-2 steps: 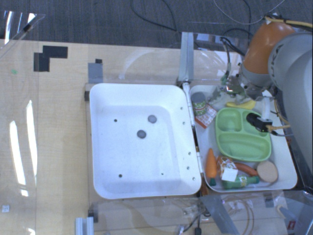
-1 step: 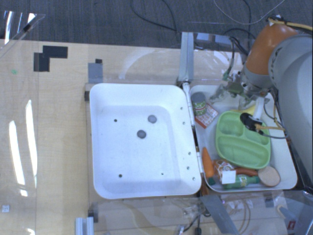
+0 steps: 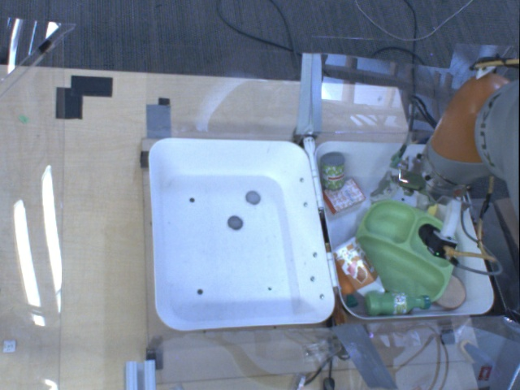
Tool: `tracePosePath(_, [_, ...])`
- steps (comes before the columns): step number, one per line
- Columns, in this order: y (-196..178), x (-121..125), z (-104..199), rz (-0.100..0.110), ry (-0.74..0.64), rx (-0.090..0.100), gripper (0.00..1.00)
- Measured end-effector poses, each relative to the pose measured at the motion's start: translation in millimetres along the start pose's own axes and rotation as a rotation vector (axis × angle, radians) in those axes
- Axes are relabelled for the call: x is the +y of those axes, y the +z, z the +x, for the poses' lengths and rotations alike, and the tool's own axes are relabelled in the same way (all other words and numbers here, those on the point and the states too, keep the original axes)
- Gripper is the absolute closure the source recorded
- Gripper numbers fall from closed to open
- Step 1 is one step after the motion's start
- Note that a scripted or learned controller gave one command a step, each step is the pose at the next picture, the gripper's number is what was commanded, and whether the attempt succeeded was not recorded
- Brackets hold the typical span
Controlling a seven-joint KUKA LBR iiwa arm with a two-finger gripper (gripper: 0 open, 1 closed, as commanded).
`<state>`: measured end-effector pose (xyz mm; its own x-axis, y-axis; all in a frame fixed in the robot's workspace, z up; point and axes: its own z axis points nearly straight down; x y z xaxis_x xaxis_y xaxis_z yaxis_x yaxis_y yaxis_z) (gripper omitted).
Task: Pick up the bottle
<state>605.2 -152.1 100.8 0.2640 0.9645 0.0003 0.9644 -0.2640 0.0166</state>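
The bottle (image 3: 396,303) lies ungrasped at 6 o'clock in the right bin (image 3: 370,157), while my tool (image 3: 405,179) hangs near 12 o'clock, its opening impossible to tell.

Glossy plastic bottle (image 3: 396,302); matt wooden bench (image 3: 89,250).

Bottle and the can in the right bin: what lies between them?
In the camera view, a red-and-white packet lies beside the can, then come the green tray and an orange packet at its left edge, then the bottle.
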Motion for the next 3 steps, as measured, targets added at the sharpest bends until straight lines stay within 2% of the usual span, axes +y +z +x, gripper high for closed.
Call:
tracePosePath(1, [11.4,-60.2,40.0,0.004,-0.061,0.003,0.00])
tracePosePath(2, [10.0,-103.1,6.0,0.001,0.007,0.002,0.00])
tracePosePath(3, [-18.3,-74.4,44.7,0.012,0.054,0.000,0.00])
